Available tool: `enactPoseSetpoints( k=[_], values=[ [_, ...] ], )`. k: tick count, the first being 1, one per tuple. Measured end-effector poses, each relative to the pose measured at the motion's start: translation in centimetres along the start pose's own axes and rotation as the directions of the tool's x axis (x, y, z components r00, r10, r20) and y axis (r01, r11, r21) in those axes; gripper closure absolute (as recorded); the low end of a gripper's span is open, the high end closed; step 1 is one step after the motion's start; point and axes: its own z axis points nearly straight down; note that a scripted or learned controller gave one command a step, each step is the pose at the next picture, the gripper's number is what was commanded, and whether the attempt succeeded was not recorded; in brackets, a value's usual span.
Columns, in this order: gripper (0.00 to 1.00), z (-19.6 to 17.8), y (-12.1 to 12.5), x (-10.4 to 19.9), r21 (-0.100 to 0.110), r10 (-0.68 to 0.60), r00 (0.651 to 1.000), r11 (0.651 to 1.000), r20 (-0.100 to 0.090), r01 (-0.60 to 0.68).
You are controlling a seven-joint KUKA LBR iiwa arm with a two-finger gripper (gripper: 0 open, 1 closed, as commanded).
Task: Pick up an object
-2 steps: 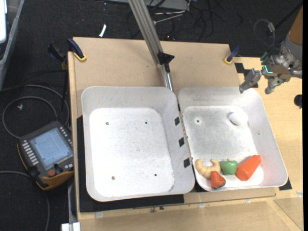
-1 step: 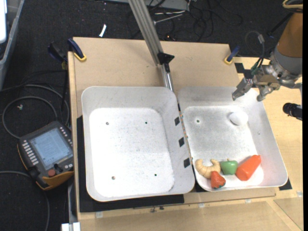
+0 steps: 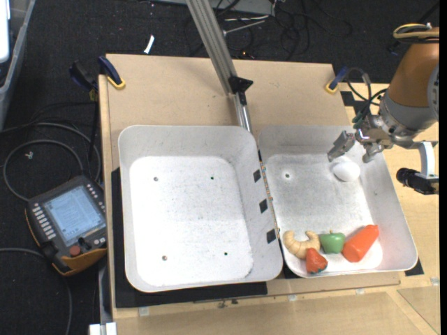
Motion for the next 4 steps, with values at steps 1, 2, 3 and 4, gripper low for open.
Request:
enactPoseSetpoints(
  k=[1, 2, 3, 4],
  values=[
    [0.0, 6.3, -0.5, 0.0, -0.001, 0.0, 1.0, 1.0, 0.0, 0.0],
    [1.0, 4.8, -0.3, 0.0, -0.01, -0.001, 1.0, 1.0, 0.002, 0.001],
    [1.0, -1.6, -0.4, 0.2, -0.014, -0.003, 1.0, 1.0, 0.004, 0.003],
    [1.0, -7.9, -0.4, -0.5, -0.015, -0.003, 1.0, 1.0, 0.004, 0.003]
  ],
)
